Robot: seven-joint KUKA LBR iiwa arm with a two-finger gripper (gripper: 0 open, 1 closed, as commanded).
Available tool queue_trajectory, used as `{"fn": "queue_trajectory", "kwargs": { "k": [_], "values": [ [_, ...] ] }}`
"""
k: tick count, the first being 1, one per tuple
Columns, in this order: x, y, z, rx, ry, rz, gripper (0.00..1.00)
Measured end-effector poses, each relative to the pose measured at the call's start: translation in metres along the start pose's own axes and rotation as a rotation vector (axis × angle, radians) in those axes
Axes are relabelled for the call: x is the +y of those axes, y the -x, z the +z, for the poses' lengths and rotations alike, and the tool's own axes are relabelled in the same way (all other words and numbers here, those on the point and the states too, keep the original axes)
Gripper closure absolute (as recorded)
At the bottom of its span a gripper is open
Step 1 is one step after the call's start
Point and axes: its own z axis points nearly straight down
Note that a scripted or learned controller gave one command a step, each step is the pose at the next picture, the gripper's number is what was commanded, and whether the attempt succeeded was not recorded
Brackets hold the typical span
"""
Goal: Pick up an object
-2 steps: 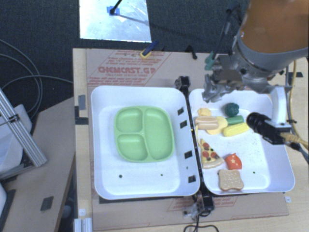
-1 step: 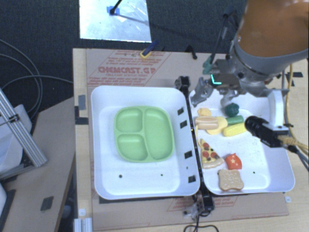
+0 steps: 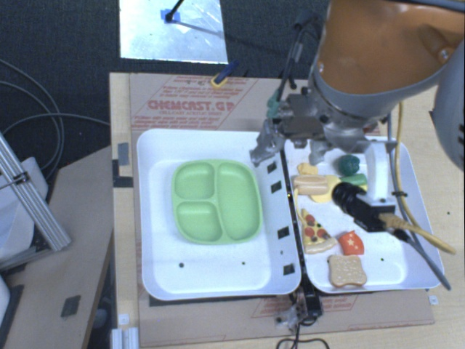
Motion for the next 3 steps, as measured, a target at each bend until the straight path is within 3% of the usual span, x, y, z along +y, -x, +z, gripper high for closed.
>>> {"fn": "queue_trajectory", "kwargs": {
  "k": [1,2,3],
  "values": [
    [0.001,0.003,-0.011,-0.001,0.004,-0.002,1.0],
    [0.005,-0.061,0.073,-0.002,-0.005,0.002,1.0],
    [0.057,-0.08,0.21,-0.003,-0.004,0.009,1.0]
  ]
}}
